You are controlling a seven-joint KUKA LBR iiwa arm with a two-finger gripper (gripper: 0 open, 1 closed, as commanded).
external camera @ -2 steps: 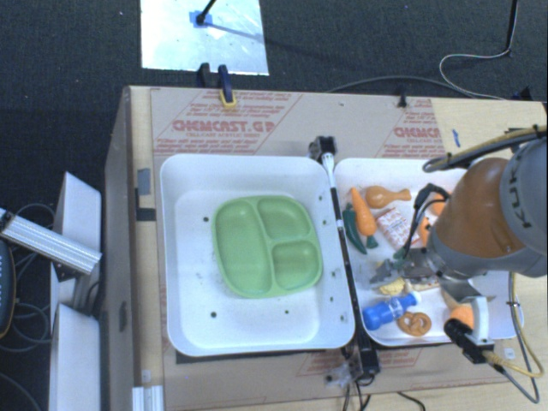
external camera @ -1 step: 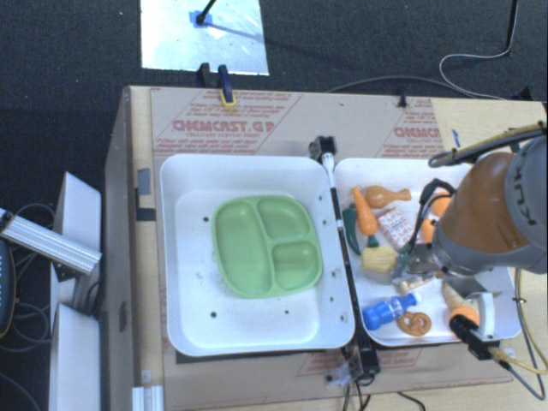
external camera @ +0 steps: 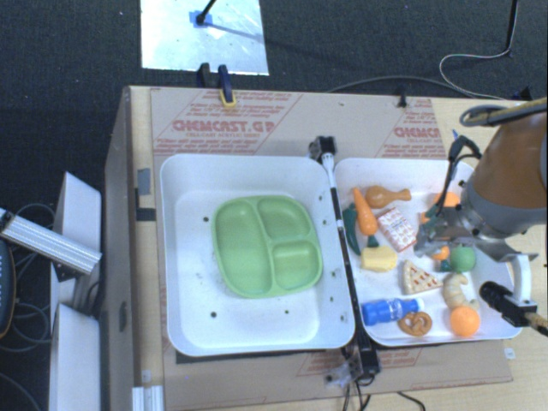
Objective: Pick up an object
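step in hand: gripper [external camera: 434, 234] low in the right bin [external camera: 387, 171] near its right edge, among toy food; finger state cannot tell, nothing seen held. advice: descend straight, close on one piece only.
count: bins, two; green divided plate [external camera: 267, 245], one, left bin [external camera: 193, 264]; blue bottle [external camera: 390, 310], one; orange ball [external camera: 464, 320], one; pretzel [external camera: 416, 323], one.

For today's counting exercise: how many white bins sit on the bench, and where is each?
2. The left bin holds a green divided plate. The right bin holds the toy food, with the arm reaching over its right part, so some items there may be hidden.
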